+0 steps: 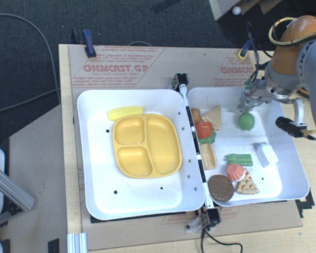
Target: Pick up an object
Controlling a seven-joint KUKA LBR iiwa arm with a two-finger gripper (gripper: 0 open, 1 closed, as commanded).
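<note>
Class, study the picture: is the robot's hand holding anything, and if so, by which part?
Nothing is seen held. The hand hovers at the far end of the right bin, just above the green ball, which lies on the bin floor.

"CHEMCAST GP" on cardboard sheet [116, 67]

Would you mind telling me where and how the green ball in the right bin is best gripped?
Probably across the widest middle of the green ball, coming straight down: it is round, sits apart from the other food, and the gripper hangs just beside it.
</note>
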